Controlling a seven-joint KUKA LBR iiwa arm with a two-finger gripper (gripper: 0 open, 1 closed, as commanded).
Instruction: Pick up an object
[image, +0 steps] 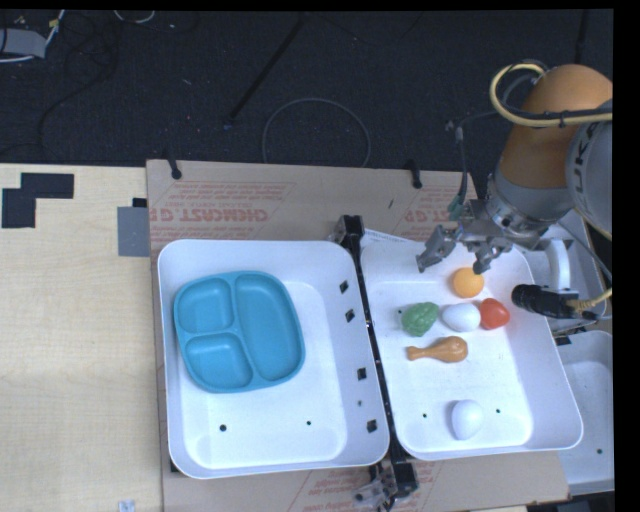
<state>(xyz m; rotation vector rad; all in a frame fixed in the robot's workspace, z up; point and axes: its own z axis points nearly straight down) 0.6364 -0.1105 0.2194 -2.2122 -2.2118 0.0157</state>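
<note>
Two shallow white bins sit side by side on the bench (80, 330). The left white bin (190, 440) holds a light blue plastic divided plate (238, 330) with three compartments, lying flat toward the bin's left half; nothing rests on the plate.

The right white bin (530, 420) holds six small things. A small orange ball (467, 282) lies near its far edge. Below it sit three pieces in a row, close together: a green leafy toy vegetable (420, 318), a white egg-shaped piece (461, 317) and a red toy piece (494, 314), the white one touching its neighbours or nearly so. Just beneath them lies a tan toy drumstick (438, 350) on its side. Well apart, near the front edge, rests a white rounded lump (466, 418).

The gripper (458, 256) hovers just above the orange ball, its grey fingers (432, 250) spread wide apart with nothing between them.
</note>
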